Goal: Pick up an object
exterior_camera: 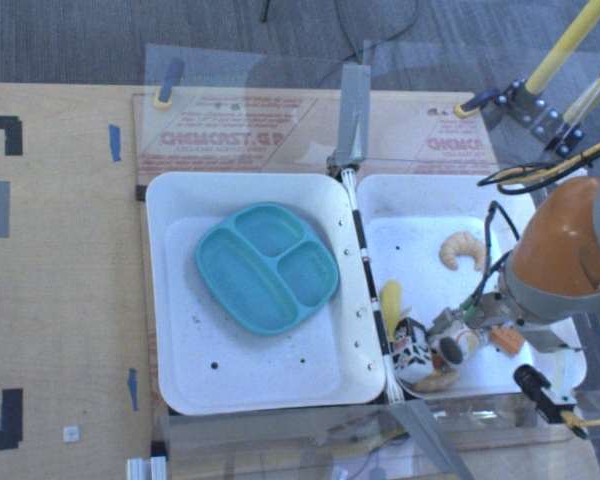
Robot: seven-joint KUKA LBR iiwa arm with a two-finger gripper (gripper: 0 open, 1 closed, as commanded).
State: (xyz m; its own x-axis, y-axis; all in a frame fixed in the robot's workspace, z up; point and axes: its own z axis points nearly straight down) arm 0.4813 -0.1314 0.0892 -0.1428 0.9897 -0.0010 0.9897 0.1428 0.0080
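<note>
Near corner of the right bin: I count four small things packed against the divider and front wall: one black-and-white cow-patterned toy (pixel 410 353), one yellow banana-shaped piece (pixel 391 301) just behind it, one tan bread-like piece (pixel 438 379) at the front edge, one orange carrot-like piece (pixel 507 341) under the arm.
Gripper (pixel 452 336): low over that cluster, beside the cow-patterned toy; I cannot tell whether it is apart, together or clamped on anything.
Arm (pixel 565 243): one, grey with an orange band, covering the bin's right side.
Farther back: one pale croissant-shaped toy (pixel 464 250) alone on bare floor, room all round it.
Right white bin (pixel 420 193): its back half is open.
Left white bin (pixel 180 368): one teal three-compartment plastic plate (pixel 267 267), wide bare floor in front.
</note>
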